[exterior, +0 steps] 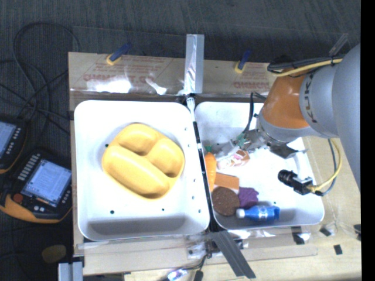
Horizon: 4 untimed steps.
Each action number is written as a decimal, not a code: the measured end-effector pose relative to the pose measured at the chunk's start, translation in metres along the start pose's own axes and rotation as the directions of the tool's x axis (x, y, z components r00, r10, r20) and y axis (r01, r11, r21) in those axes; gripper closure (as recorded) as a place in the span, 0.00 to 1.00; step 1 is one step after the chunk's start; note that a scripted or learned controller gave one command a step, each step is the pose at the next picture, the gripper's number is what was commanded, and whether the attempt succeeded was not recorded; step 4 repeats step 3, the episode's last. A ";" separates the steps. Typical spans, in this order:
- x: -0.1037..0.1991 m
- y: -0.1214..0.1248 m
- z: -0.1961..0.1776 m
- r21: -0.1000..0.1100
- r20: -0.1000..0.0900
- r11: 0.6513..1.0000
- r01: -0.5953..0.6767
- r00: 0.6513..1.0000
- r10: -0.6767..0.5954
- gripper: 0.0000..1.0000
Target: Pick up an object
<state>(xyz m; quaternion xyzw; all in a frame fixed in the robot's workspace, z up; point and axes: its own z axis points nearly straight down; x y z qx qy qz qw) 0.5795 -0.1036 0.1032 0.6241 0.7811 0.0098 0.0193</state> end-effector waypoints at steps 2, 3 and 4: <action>-0.032 -0.005 -0.065 0.040 -0.017 0.999 0.009 1.000 -0.009 0.00; -0.014 0.017 0.015 0.030 -0.015 0.996 0.082 0.997 -0.082 0.00; -0.014 0.017 0.015 0.030 -0.015 0.996 0.082 0.997 -0.082 0.00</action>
